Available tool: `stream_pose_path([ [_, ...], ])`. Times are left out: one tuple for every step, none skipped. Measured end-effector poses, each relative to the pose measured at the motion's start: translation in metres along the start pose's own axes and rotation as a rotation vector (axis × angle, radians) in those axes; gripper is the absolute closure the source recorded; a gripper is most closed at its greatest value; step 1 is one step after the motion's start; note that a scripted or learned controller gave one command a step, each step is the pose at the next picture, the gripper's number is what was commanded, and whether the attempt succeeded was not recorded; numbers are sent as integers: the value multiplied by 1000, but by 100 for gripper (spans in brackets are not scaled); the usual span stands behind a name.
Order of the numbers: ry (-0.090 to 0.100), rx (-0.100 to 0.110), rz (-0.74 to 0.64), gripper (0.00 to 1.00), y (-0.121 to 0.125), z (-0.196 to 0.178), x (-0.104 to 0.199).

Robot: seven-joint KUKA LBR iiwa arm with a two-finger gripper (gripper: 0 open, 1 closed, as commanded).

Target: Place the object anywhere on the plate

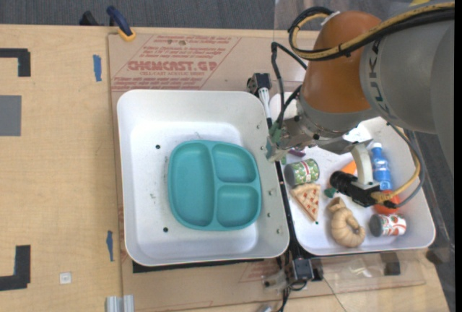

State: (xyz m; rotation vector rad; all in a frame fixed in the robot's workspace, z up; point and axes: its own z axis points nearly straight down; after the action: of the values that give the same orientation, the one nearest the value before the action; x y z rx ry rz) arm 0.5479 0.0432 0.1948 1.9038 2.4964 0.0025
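Right now end effector (pixel 276 141) hovers over seam between bins, just right of teal plate (pixel 214 184); finger state: cannot tell. Candidate objects, can (pixel 302 172) and pizza slice (pixel 309 200), lie right of plate, in right bin (pixel 422 227).

- Bulky grey metal arm segment (pixel 415 65), smooth and rounded, with part of dark raised lettering on its side.
- Glossy orange dome-shaped band (pixel 339 61) above the wrist.
- Black and yellow cables (pixel 310 32) looped over the orange dome.
- Silver-grey collar (pixel 321 123) beneath the dome.
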Motion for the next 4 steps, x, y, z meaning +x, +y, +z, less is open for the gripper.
stream_pose_path([
  [3,5,120,100,-24,-22,63],
  [2,-1,160,100,-43,-57,101],
  [0,-2,20,100,-43,-109,96],
  [0,13,146,100,-35,-13,138],
])
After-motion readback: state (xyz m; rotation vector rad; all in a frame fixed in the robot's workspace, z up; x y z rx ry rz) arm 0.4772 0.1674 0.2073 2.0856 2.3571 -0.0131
